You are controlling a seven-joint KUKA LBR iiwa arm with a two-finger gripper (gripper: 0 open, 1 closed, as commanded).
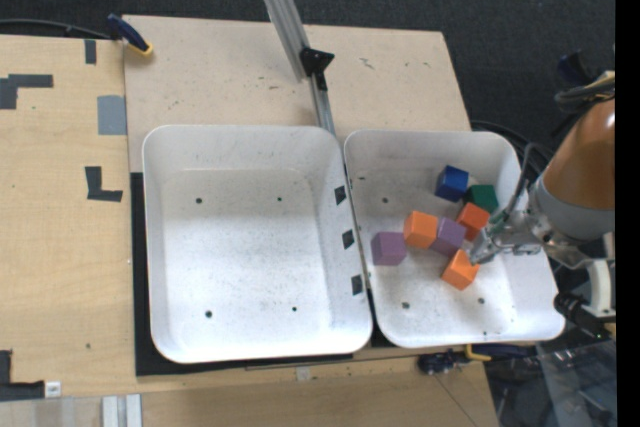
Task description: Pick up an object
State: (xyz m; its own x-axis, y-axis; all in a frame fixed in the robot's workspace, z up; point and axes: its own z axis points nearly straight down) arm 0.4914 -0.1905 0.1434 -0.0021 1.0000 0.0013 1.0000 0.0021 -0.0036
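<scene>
The right bin (400, 155) holds several small blocks: a blue one (452, 182), a green one (484, 196), three orange ones (421, 228) (474, 215) (460, 269), and two purple ones (388, 248) (451, 234). My gripper (487, 248) reaches in from the right and sits low among the cluster, just right of the purple block and above the lowest orange block. The orange-banded wrist (592, 160) stands over the bin's right rim.
The left bin (160, 155) lies beside the right one, sharing a middle wall. A slanted metal rail (280, 0) runs from the top to the bins' junction. A blue and yellow clamp (130, 33) lies on the board at the upper left.
</scene>
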